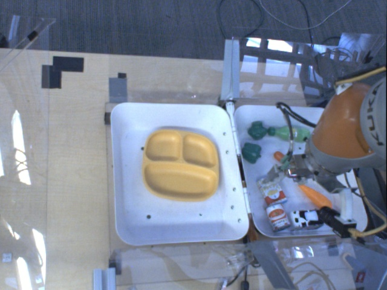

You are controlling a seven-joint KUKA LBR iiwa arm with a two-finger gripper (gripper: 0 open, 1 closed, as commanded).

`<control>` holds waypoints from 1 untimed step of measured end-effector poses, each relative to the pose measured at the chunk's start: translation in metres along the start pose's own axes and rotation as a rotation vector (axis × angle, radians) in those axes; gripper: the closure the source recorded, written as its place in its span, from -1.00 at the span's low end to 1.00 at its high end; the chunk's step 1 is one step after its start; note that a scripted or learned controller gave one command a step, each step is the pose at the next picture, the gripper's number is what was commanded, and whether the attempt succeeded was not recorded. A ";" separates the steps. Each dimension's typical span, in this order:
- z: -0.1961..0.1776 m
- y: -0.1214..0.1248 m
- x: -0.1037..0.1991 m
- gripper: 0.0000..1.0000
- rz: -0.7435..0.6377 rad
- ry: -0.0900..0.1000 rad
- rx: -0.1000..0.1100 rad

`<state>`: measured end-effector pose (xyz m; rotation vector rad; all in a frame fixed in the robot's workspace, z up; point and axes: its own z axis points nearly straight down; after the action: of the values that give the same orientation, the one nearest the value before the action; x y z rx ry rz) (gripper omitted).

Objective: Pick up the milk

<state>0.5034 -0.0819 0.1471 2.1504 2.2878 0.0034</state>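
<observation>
Pincer: the pincer (289,169) hangs low in the right bin (257,222), under the grey arm's orange band; I cannot tell its state or whether it has anything.
Milk: the black-and-white cow-patterned carton (301,219) (my best guess for the milk) lies on its side near the bin's front edge, apart from the pincer.
Progress: not lifted; approach, grasp and raise remain.
Neighbours: 2 small printed packets (273,193), orange carrot (314,194), green plastic vegetables (251,152).
Left bin: glossy yellow 3-compartment tray (181,165), rounded corners.
Surface: pale wood (54,180).
</observation>
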 end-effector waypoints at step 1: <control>-0.011 0.002 0.000 1.00 -0.001 -0.001 -0.006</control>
<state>0.5055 -0.0817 0.1584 2.1461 2.2855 0.0097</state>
